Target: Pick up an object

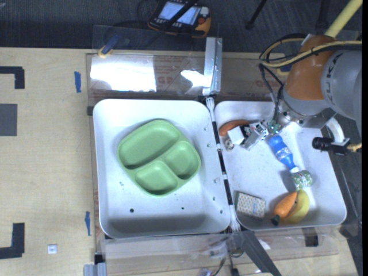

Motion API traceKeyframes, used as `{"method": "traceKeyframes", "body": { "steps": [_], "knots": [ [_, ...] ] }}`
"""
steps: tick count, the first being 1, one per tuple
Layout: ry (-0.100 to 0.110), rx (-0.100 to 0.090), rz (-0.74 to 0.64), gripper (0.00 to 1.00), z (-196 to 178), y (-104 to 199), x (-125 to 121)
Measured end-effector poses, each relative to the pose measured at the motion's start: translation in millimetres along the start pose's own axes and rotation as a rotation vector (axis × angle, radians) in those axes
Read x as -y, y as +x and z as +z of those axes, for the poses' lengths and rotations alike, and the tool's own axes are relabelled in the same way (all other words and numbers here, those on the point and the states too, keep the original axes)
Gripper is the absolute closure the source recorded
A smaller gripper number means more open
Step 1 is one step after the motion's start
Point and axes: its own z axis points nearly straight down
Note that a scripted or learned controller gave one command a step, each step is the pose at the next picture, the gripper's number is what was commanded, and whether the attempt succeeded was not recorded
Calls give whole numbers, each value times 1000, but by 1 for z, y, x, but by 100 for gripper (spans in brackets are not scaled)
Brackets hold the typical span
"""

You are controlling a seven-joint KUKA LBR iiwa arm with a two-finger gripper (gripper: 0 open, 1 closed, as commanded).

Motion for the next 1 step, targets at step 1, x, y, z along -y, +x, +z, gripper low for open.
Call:
{"method": "traceKeyframes", "body": {
  "steps": [1],
  "knots": [
    [-7, 9, -179, 0, -44, -80, 31]
  ]
}}
